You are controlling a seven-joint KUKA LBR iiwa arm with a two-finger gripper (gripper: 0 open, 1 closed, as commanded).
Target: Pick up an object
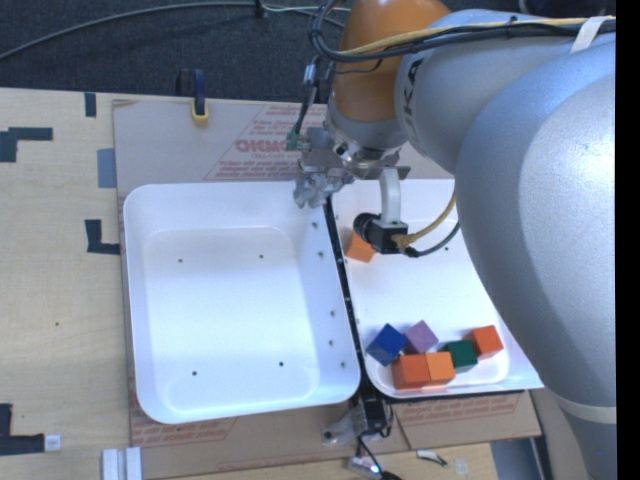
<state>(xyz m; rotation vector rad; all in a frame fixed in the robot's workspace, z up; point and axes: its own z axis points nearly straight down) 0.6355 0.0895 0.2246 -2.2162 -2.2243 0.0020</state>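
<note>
Gripper (316,186): hanging low over the far end of the ridge where the two bins meet, leaning toward the left bin's far corner. Open or closed I cannot tell from where I am standing, because its metal parts are blurring together. Nothing is showing in its grasp.

Arm (520,118): reaching in from the right, with the orange band (385,28) sitting above the wrist. Its grey bulk is covering the right bin's far and right-hand parts.

Lone block (358,248), orange: lying in the right bin (420,293) close to its left wall, near the gripper but apart from it. I am judging this the nearest candidate.

Cluster, crowding the right bin's near edge:
- blue block (386,344), touching the purple block (421,335)
- green block (462,353), sitting just beside the corner block (487,340), orange
- orange pair (425,369), lying side by side in front of the rest

Left bin (126,268): white floor lying bare.

Progress, as I am reading it: nothing is being lifted yet, and every block I am counting is resting on the right bin's floor. The whole pick is remaining to do: centring over one block, descending, closing on it and raising it clear. From its present spot over the ridge, the gripper is needing to shift rightward first.
</note>
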